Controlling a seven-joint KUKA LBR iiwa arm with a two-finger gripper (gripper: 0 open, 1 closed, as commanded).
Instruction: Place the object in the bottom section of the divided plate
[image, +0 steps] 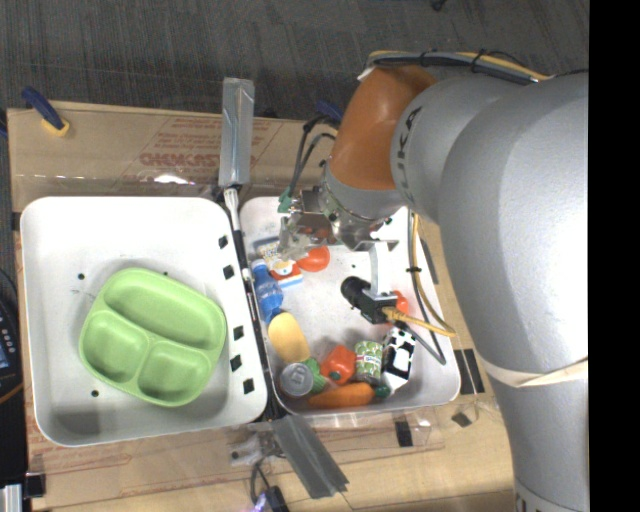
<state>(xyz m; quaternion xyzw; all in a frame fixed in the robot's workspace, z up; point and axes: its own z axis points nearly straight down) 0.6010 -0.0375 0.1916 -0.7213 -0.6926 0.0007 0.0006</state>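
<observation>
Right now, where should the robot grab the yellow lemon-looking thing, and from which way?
Probably best across the narrow middle of the yellow lemon-shaped fruit, coming straight down from above. It lies long-ways near the right bin's left wall, with a blue bottle by its upper end and a silver can by its lower end, so the fingers fit best on its two long sides. The gripper is farther up the bin.

Your gripper (297, 232) hangs over the right bin (440, 385) (toys piled there), green divided plate (152, 335) sitting in the left bin (60, 420).
</observation>
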